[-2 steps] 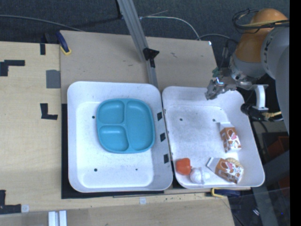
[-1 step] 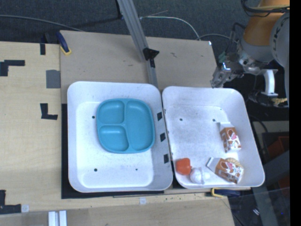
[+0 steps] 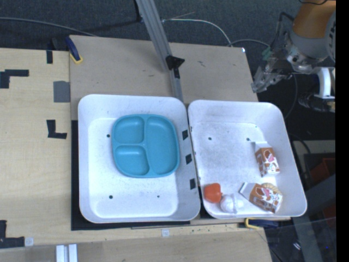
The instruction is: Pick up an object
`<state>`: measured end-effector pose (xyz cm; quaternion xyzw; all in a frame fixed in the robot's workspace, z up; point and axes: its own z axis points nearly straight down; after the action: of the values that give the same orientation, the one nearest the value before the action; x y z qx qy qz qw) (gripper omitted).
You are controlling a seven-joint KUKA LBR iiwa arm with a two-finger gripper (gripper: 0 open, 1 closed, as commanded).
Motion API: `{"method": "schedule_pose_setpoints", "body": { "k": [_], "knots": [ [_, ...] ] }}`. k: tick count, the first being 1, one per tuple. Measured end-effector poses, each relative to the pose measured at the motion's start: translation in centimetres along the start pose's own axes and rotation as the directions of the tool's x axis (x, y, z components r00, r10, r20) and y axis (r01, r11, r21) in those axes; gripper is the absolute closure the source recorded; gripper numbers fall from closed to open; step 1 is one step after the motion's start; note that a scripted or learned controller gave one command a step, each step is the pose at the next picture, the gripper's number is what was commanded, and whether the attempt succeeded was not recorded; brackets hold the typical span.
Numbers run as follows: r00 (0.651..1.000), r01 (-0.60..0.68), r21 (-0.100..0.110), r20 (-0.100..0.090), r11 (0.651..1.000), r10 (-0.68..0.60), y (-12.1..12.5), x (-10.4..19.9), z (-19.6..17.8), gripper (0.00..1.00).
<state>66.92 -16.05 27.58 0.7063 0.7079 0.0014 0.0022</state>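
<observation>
- The gripper [image 3: 264, 82] hangs at the upper right, outside the bins, above the bench's far right corner and the dark floor beyond it.
- Its tip is small and blurred; whether it is released or clenched cannot be told, and nothing can be seen held in it or touching it.
- The arm [image 3: 312, 21], grey with its orange band, enters from the top right corner.
- The right bin [image 3: 229, 119] holds four small things, all gathered along its near and right sides, well apart from the gripper.
- A small printed packet [image 3: 267, 161], red, white and brown, lies near the right wall.
- A second, larger printed packet [image 3: 265, 196] lies in the near right corner.
- A small orange-red object [image 3: 212, 191] sits by the near wall, towards the left of that bin.
- A small white object [image 3: 230, 203] lies just beside the orange-red one, between it and the larger packet.
- The left bin [image 3: 95, 201] holds a blue divided plate [image 3: 145, 145] with three compartments.
</observation>
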Motion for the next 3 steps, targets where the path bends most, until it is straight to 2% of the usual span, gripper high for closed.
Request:
{"method": "schedule_pose_setpoints", "body": {
  "k": [2,3],
  "knots": [
    [1.000,0.002,0.008,-0.002,1.000,-0.002,-6.5,8.9,2.3,1.00],
    [1.000,0.003,0.009,-0.002,1.000,-0.003,-8.8,13.8,3.9,1.00]
  ]
}}
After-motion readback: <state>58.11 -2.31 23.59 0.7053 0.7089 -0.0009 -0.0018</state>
